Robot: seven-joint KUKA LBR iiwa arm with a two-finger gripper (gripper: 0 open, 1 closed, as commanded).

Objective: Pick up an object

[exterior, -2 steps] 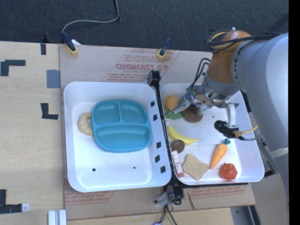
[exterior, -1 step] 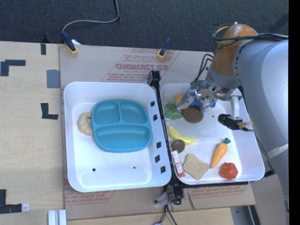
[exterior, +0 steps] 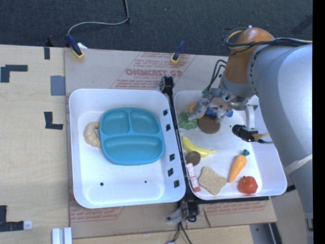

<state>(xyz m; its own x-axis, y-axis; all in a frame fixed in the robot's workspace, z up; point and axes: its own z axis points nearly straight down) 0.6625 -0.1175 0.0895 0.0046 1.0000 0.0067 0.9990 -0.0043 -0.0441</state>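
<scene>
While the pincer (exterior: 210, 110) hangs low over the far end of the right bin (exterior: 265, 154), its state cannot be told: the wrist hardware covers it from above.

Candidate object: brown disc (exterior: 209, 125), round, flat, dark brown, matte. It lies on the bin floor directly at the near side of the pincer, and its far edge is hidden under the pincer. Whether the two touch cannot be told.

Neighbours in the right bin:
- green leaf (exterior: 186, 122), crumpled, just left of the disc, against the bin's left wall.
- banana (exterior: 197, 147), yellow, lying flat nearer the camera than the leaf.
- small dark brown lump (exterior: 192, 158), touching the banana's near side.
- red-and-white packet (exterior: 192, 178) along the left wall.
- bread slice (exterior: 212, 180) beside the packet.
- carrot (exterior: 236, 168), orange with a green top, set at a slant.
- tomato (exterior: 248, 185) in the near right corner.

Obstructions: the grey arm (exterior: 284, 95) covers the bin's right side; the leaf crowds the disc on its left.

Left bin (exterior: 122, 187): blue divided plate (exterior: 132, 136) in the middle, with a beige pastry (exterior: 92, 134) touching its left edge. Both bins sit on a cardboard sheet (exterior: 147, 72) on the worktop (exterior: 30, 151).
</scene>
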